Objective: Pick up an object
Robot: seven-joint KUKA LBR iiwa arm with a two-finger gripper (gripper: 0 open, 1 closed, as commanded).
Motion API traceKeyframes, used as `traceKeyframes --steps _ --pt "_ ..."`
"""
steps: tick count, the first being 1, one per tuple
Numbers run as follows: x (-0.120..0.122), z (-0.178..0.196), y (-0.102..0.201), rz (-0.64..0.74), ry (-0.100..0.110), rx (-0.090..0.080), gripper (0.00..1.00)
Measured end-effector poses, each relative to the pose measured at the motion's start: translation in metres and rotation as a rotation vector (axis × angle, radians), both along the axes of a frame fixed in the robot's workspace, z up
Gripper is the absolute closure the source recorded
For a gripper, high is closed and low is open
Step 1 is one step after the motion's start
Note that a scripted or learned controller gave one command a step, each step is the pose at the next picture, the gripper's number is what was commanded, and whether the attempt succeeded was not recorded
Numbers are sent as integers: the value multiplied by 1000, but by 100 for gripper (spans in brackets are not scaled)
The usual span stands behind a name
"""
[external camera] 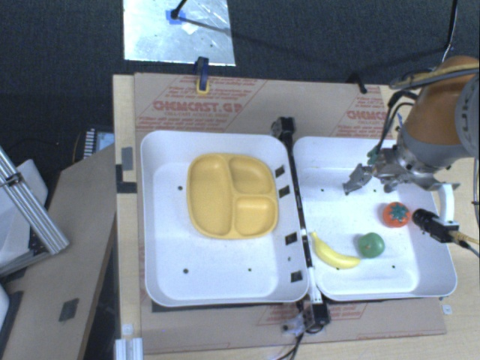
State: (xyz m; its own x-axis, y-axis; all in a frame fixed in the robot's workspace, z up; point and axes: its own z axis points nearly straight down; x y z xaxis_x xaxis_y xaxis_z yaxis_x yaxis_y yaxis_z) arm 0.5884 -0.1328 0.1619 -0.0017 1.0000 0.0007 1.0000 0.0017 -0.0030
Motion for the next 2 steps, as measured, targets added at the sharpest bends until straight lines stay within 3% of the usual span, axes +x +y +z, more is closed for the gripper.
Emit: traceKeyframes --steps 1,2 --pt "-1 -47 -9 -1 0 0 0" --pt "1 -33 -9 -1 -7 -2 100"
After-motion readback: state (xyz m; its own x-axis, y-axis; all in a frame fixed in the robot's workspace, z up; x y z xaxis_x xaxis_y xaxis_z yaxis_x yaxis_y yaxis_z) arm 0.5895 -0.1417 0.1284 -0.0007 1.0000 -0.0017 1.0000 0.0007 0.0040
